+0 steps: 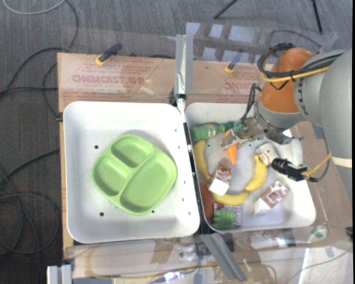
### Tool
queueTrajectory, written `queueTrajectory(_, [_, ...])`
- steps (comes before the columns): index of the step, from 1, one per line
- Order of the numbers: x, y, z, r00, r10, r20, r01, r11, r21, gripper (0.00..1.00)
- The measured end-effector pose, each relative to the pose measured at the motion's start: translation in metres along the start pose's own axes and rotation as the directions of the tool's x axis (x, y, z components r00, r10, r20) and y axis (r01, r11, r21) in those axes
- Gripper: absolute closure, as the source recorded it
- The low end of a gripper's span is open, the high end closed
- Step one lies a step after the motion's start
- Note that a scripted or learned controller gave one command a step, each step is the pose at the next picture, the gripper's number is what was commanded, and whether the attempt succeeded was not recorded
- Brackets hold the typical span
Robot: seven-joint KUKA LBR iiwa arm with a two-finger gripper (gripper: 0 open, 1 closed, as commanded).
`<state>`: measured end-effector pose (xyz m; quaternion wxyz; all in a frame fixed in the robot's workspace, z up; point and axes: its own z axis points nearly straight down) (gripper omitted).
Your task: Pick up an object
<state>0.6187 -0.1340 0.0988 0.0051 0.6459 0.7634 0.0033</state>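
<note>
in the left bin (77, 158) a green divided plate (135, 174) lies at its centre. the right bin (296, 215) holds a clutter: a yellow banana (248, 189) at six o'clock of the gripper (244, 134), touching a grey cloth (239, 164). whether the gripper grasps anything, i cannot tell.

Divided plate (135, 174) in left bin (77, 158). Banana (248, 191), bottle (210, 130), small cartons (272, 195) piled in right bin (302, 215). Gripper (244, 132) above right bin's far side.
</note>
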Motion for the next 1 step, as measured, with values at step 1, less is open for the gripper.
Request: queueTrajectory(1, [0.0729, 0.0185, -0.0844, 0.992, 0.127, -0.001, -0.127, 0.992, 0.014, 1.0])
